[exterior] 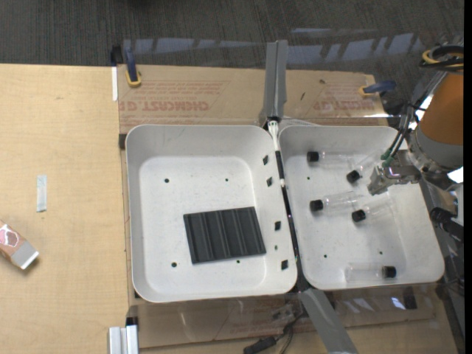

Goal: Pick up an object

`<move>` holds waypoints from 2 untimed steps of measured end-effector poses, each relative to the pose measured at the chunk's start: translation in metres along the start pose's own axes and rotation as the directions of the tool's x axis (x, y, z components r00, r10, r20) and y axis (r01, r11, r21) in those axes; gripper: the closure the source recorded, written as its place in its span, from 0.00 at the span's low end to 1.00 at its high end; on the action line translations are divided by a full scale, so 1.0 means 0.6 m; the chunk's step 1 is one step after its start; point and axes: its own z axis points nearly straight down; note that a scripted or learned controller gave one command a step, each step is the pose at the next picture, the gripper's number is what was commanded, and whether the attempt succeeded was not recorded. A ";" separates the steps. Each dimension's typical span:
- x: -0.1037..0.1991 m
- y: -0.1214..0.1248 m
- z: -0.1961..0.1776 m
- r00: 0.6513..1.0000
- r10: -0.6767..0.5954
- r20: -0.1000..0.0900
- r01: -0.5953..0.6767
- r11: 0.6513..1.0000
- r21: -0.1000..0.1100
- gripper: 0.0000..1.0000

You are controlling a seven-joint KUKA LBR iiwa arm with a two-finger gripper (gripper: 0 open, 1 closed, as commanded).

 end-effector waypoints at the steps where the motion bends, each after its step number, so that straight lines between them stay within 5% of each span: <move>1: 0.000 0.000 0.000 1.000 0.000 0.000 0.000 1.000 0.000 0.00; 2: 0.005 0.059 0.102 0.997 -0.074 0.000 0.074 0.997 0.000 0.00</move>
